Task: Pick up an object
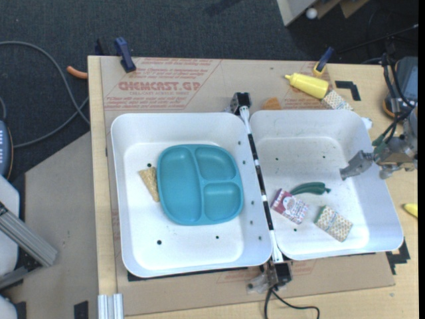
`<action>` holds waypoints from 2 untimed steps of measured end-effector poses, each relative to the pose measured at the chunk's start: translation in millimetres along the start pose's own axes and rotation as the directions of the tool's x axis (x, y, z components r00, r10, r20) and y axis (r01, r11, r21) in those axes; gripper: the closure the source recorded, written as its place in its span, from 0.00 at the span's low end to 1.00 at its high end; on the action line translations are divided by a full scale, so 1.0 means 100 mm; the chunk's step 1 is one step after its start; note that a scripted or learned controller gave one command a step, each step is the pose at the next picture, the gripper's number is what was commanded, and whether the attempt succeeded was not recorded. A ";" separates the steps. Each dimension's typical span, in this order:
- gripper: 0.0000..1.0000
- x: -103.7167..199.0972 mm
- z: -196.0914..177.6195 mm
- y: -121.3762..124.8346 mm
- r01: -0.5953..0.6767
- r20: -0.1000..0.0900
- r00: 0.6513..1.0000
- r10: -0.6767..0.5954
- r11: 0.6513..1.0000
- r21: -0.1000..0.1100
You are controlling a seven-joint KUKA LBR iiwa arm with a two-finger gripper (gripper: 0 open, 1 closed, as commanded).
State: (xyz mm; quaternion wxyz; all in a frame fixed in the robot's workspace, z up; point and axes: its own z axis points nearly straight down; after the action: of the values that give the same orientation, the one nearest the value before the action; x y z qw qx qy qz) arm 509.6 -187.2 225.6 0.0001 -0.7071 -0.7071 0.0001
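Two white bins side by side on the bench. Left bin (126, 178): teal divided plate (199, 183) dead centre, three compartments, lying flat. At the plate's 9 o'clock, a tan cracker-like piece (149, 181), partly tucked under the plate's rim. Divider between the bins runs 12 to 6 with a black clamp (240, 101) at its 12 o'clock end and another fitting with a cable at the 6 o'clock end (273, 278). Right bin (312, 121): three candidate objects, all in its 6 o'clock half. Red-and-white packet (289, 207) near the divider, at about 7 o'clock of the bin's centre. Green pepper-like item (310, 189) just beside it at the packet's 1 o'clock, lying roughly 9-to-3; touching or not, can't tell. Patterned tan packet (334, 223) at about 5 o'clock of the bin's centre, apart from the other two. Gripper (356, 165) sits at the bin's 3 o'clock side, pointing toward 9 o'clock, over the wall and floor; nothing visible between the fingers, and I can't tell whether the claw is released or clenched at this angle. All three objects rest on the bin floor, none lifted. Outside the bins, at the right bin's 12 o'clock: yellow bottle-like object (307, 83) lying on the bench, blue clamp (323, 59) just past it. Another blue clamp (124, 54) at the left bin's 12 o'clock edge of the bench.
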 end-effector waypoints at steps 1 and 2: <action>0.00 0.58 0.87 0.20 0.001 -0.001 1.000 -0.001 1.000 0.002; 0.00 0.10 0.96 0.37 -0.001 0.002 1.000 0.001 1.000 -0.002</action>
State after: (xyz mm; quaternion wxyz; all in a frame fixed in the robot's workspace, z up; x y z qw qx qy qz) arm 546.2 -176.8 129.3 -0.0013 -0.7075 -0.7067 0.0001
